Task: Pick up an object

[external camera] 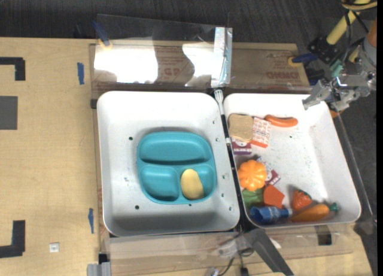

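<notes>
The right white bin (pixel 335 149) holds several toy foods. A tan bread slice (pixel 241 127) and a small red-and-white packet (pixel 261 132) lie at its back left, with an orange sausage (pixel 281 121) just behind them. An orange pumpkin (pixel 251 174) sits near the left wall. Along the front lie a blue bottle (pixel 268 214), a red-orange wedge (pixel 274 196), a strawberry-like piece (pixel 301 199) and a carrot (pixel 312 212). My gripper (pixel 320 96) hangs over the bin's back right corner, above the rim and apart from every toy.
The left white bin (pixel 114 149) holds a teal divided tray (pixel 167 149) with a yellow potato-like toy (pixel 192 184) in its front right compartment. A clear plastic screen (pixel 161 53) stands behind the bins. Cables and a yellow hose (pixel 350 5) hang at the upper right.
</notes>
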`<state>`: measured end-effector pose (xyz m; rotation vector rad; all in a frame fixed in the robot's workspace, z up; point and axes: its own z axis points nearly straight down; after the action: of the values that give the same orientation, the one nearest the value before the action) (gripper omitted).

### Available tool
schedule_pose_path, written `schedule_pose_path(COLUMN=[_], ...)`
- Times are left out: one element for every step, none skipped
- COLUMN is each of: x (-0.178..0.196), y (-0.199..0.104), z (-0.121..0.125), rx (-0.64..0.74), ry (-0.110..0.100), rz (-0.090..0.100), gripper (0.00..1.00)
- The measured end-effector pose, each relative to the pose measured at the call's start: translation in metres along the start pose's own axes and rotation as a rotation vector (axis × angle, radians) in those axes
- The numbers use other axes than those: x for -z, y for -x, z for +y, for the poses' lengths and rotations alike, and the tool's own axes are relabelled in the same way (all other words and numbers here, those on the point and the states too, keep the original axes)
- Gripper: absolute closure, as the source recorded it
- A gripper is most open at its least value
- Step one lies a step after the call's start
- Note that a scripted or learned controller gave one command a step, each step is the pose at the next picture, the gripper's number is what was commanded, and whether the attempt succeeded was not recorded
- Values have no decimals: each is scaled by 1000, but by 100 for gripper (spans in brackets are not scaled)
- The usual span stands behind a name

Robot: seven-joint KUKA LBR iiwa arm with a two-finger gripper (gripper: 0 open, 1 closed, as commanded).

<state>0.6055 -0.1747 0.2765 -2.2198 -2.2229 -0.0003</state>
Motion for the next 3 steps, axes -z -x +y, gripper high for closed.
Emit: schedule_pose_path(x=[-167, -183, -188], y=[-29, -39, -40], z=[-15, 40, 53], rx=[210, 330, 317], ry=[-7, 1, -40], rz=[3, -1, 11], gripper=[0, 0, 0])
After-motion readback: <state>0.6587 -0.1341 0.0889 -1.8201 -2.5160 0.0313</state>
